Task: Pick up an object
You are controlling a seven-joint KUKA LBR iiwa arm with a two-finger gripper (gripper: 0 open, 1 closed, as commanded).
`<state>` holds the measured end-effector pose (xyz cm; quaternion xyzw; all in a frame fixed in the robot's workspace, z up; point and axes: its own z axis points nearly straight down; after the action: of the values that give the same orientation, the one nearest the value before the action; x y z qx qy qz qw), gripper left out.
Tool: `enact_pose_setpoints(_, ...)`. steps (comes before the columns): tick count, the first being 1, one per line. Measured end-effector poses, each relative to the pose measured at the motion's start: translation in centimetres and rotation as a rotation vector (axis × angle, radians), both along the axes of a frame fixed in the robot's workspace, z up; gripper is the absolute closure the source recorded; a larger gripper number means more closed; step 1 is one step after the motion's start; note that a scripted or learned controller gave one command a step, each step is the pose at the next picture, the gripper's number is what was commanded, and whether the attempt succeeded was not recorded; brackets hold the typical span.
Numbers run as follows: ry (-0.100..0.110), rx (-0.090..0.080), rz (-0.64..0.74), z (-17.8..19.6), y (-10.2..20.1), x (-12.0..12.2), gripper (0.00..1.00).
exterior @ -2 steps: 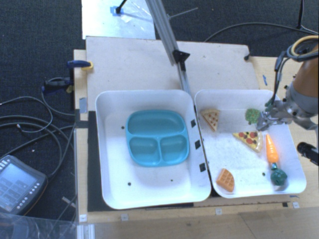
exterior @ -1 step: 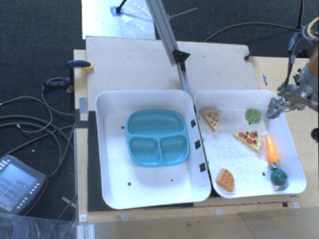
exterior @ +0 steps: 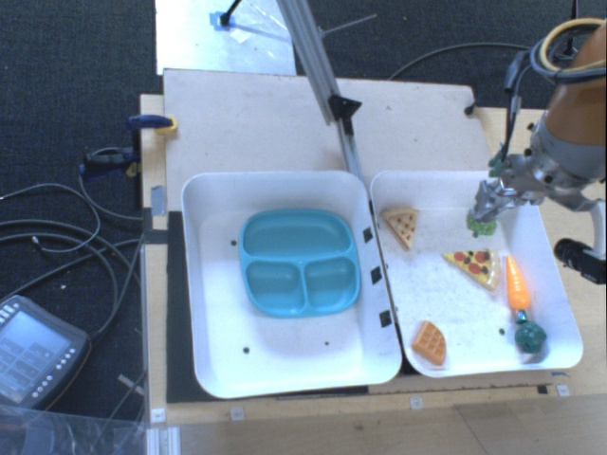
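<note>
Camera view: green object (exterior: pixel 482 224) directly under hand (exterior: pixel 489 209).

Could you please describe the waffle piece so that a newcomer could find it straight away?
Look in the right bin, at its near left corner. The waffle piece lies there alone, an orange-brown wedge with a grid pattern, unlike the spotted pizza slice farther back.

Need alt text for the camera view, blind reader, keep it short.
The arm's gripper sits at a small green object near the back of the right bin, which also holds two pizza slices, a carrot, a waffle piece and a dark green item. The left bin holds a blue divided plate.
</note>
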<state>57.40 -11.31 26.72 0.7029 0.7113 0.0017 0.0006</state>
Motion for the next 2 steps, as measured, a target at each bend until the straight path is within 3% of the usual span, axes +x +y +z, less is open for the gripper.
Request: enact_pose_setpoints(2, 0.001, 0.001, 0.001, -0.5, 11.1, 1.0, 1.00)
